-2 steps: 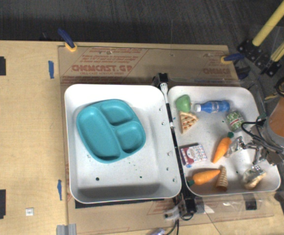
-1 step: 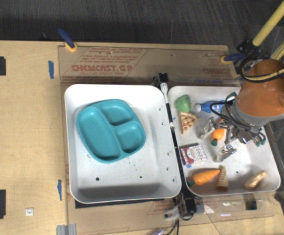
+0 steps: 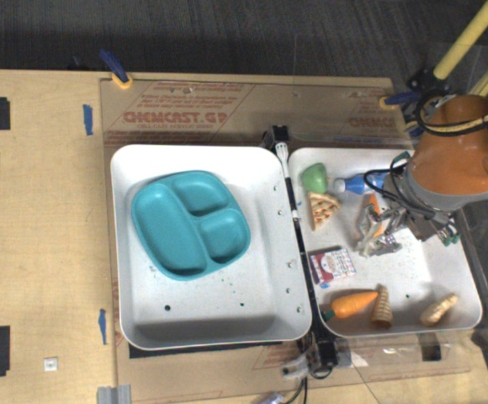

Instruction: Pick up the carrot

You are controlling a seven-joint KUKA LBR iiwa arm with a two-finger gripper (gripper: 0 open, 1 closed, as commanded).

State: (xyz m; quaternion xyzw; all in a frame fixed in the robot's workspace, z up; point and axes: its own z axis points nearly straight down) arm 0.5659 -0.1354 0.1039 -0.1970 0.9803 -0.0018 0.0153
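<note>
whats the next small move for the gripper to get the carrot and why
Probably shift the gripper toward the near edge of the right bin, to stand over the carrot. The gripper sits above the bin's middle, while the carrot lies nearer the front wall, beside a small brown cone and past the small card.

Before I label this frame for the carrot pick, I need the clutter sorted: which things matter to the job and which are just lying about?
Belongs to the job:
carrot, lying in the right bin
gripper, over that bin

Just lying about:
teal divided plate in the left bin
green piece
pizza slice
small printed packet
ridged cone
tan piece
</note>
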